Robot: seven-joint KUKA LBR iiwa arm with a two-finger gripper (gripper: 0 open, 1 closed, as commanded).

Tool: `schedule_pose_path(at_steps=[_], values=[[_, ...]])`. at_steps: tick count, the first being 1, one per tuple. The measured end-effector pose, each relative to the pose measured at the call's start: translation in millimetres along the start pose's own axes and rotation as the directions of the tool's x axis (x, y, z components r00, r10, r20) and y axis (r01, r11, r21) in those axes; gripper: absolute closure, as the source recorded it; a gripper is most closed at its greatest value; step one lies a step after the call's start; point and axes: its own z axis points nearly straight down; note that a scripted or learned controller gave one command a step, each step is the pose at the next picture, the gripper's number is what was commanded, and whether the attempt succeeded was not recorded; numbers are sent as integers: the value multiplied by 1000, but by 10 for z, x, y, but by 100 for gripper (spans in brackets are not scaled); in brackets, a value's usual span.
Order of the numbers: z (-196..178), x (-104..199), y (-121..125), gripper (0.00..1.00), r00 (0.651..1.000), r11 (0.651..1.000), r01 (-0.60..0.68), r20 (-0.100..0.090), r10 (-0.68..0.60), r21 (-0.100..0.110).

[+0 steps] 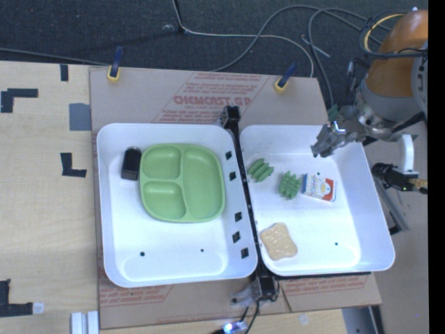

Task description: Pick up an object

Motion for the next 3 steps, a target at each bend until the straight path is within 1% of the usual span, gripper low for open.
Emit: schedule_pose_path(at_steps=[1,2,3], values=[[124,520,3,100,1000,1000,4,-1,-4,2],[206,1011,-93,100,1000,1000,4,-1,-4,3],[88,1568,-88,100,1000,1000,6,-2,-6,1]])
